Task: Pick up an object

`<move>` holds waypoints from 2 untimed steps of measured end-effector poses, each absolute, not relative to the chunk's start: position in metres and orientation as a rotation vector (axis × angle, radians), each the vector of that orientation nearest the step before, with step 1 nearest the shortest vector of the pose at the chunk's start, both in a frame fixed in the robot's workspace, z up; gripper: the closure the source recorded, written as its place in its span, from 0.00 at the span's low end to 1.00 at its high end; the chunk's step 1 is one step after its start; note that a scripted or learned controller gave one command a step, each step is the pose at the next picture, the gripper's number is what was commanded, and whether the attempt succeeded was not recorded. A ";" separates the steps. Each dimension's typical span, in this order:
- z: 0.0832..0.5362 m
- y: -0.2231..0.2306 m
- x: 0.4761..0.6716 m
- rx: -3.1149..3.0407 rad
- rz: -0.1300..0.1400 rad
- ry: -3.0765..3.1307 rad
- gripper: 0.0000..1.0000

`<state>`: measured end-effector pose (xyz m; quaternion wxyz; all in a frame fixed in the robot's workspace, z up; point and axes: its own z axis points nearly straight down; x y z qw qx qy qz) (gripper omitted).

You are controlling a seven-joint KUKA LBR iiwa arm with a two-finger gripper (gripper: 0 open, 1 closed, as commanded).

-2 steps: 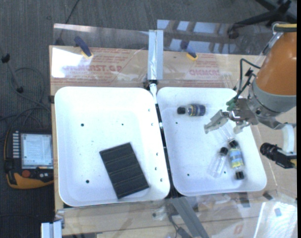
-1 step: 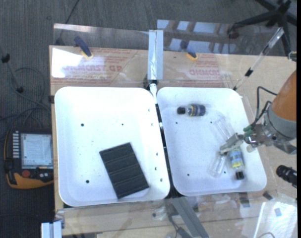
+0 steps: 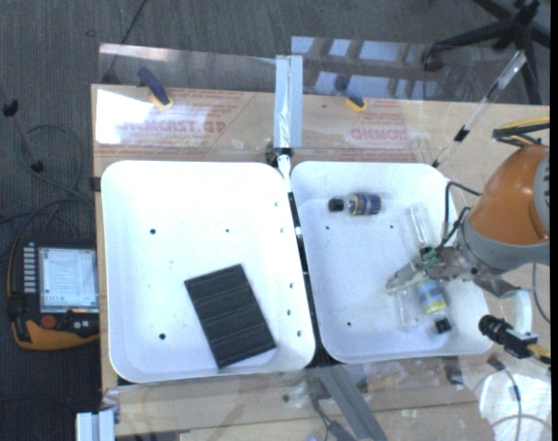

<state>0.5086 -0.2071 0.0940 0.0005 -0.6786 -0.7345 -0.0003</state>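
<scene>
Two small bottles lay in the right bin (image 3: 370,338): one (image 3: 356,205) near its far wall, another (image 3: 432,299) beside the gripper (image 3: 416,274). Whether anything was gripped, I cannot tell. A rolling bottle might slip away.

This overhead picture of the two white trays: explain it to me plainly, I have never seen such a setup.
One camera looks down at a slant on a bench with two shallow white bins. The orange and grey shape at the right is a robot arm reaching in; its claw hangs low over the right bin. The left bin holds a flat black ribbed pad. The right bin holds a small dark-capped bottle near the back and clear bottles right under the claw. Whether the claw grips anything cannot be told.
</scene>
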 end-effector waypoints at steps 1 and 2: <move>0.102 -0.206 0.508 -2.129 -0.002 -2.304 1.00; 0.210 -0.124 0.552 -2.204 0.002 -2.237 1.00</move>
